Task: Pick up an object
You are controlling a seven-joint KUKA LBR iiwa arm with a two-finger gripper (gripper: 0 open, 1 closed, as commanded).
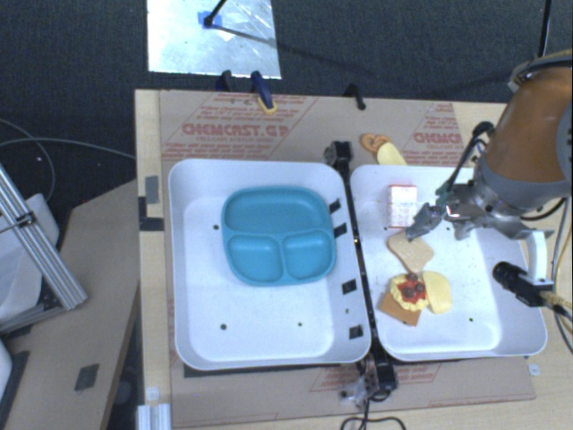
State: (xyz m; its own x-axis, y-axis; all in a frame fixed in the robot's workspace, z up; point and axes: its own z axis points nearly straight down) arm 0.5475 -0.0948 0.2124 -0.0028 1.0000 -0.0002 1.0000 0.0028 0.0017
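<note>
One bread slice (411, 253) just below pincer (428, 222) in right bin (515, 330); pincer state unclear.

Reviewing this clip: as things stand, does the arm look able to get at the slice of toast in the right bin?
Probably yes. The gripper hangs just above the toast slice, which lies flat and uncovered in the right bin, apart from the white box.

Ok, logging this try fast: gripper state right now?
Gripper: cannot be told; it sits above the toast slice in the right bin.
</note>
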